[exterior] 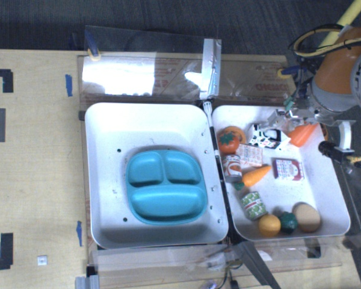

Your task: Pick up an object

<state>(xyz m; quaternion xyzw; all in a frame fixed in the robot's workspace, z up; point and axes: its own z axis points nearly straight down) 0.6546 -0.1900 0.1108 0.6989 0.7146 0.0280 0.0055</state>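
gripper: my two-finger gripper (pixel 296 114) sits over the right white bin (pixel 337 191) at its far right corner; released or clenched, I cannot tell.
nearest thing: orange carrot-shaped toy (pixel 303 134), just below the gripper, long axis slanting toward the far right corner.
next out: black-and-white cow-patterned toy (pixel 266 138), just left of it along the far edge.
further: round orange-and-green pumpkin toy (pixel 230 138) by the bin's left wall; brown egg (pixel 307 216) at the near right corner.
judgement: I'd drop nearly straight down for the carrot.
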